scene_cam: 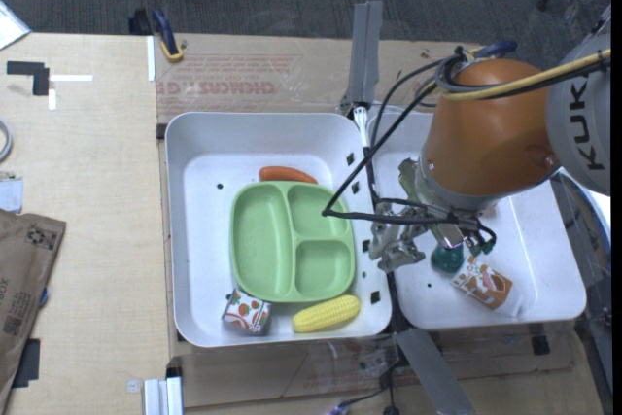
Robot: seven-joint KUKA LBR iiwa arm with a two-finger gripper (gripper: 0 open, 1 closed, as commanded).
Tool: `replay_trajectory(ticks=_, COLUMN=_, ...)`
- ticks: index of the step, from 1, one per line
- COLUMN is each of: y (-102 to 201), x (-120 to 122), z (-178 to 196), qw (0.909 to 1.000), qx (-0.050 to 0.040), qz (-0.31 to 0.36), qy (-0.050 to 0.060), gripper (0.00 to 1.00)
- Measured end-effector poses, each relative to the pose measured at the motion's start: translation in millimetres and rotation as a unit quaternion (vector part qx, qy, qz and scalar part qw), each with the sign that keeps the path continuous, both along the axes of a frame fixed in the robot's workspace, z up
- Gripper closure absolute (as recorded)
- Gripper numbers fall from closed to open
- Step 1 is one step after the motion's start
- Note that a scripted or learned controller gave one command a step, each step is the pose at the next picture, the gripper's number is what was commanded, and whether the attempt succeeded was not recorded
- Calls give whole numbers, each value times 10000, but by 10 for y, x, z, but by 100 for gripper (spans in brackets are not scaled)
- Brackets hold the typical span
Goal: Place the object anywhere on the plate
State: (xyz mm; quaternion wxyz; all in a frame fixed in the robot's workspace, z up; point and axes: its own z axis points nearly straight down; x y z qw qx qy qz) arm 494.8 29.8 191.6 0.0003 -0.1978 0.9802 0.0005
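**While pincer works the right bin, plate has no object on it**

Pincer (400, 246) sits low by the right bin's (544, 306) left wall; can't tell its state (wrist blocks it). Teal object (448, 259) and carton (481, 284) lie just beside it. Green plate (292, 241) is in the left bin (185, 209), near the table's front edge. Pickup and transfer both left, by my read.

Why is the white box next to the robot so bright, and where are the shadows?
In the camera view, overhead light glares off the right bin, washing its rim pale; the arm's orange band casts a soft shadow beneath, dimming the hand; the green plate looks evenly lit and sharp.
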Motion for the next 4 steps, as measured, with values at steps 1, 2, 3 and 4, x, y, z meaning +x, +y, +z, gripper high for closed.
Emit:
replay_trajectory(ticks=1, y=612, x=-58, z=-1, qw=9970, qx=2, qz=773, qy=-7, gripper=100)
replay_trajectory(ticks=2, y=763, x=604, z=-637, qw=9979, qx=6, qz=650, qy=-6, gripper=100)
replay_trajectory(ticks=3, y=820, x=792, z=-495, qw=9938, qx=4, qz=1115, qy=-19, gripper=100)
replay_trajectory(ticks=4, y=-22, x=1060, z=10, qw=9838, qx=0, qz=1791, qy=-25, gripper=100)
